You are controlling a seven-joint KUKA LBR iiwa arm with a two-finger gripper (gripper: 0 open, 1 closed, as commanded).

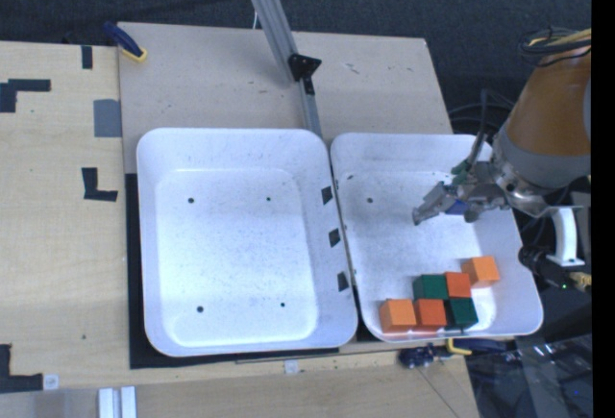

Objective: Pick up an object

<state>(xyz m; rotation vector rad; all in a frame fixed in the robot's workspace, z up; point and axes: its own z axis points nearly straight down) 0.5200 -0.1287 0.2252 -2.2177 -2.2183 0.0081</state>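
Over the right bin your tool hangs, grip unreadable; orange blocks look light, rigid: pinch flat sides.

Two shallow white bins are sitting side by side, the left bin mid-frame and the right bin beside it. Six blocks are lying at the lower right: four orange blocks and two green blocks.
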